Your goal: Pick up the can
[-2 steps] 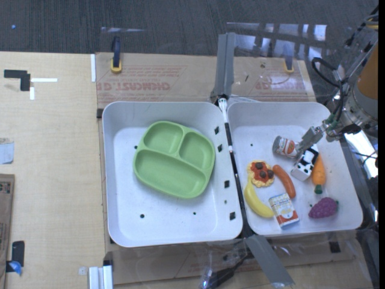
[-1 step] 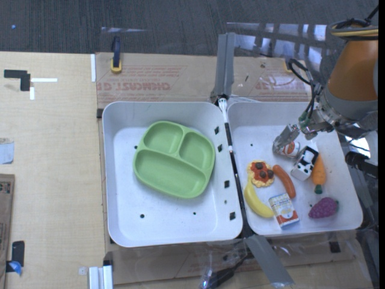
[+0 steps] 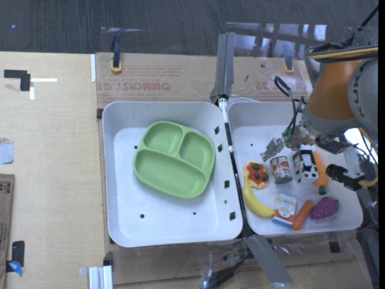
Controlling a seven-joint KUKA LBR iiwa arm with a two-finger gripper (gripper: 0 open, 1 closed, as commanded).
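Note:
The can (image 3: 281,169) is small, with a red and white label, and stands in the right bin (image 3: 240,131) near its middle. My gripper (image 3: 274,149) hangs just above and slightly left of the can, at the end of the grey arm with the orange band (image 3: 337,89), which reaches in from the right. Nothing shows held in the gripper. The can rests on the bin floor between a toy pizza slice (image 3: 257,174) and a black and white carton (image 3: 307,164).
Also in the right bin are a banana (image 3: 257,201), a small juice box (image 3: 284,208), a red sausage (image 3: 302,214), purple grapes (image 3: 323,208) and an orange carrot (image 3: 320,168). The left bin (image 3: 120,221) holds a green divided plate (image 3: 174,159).

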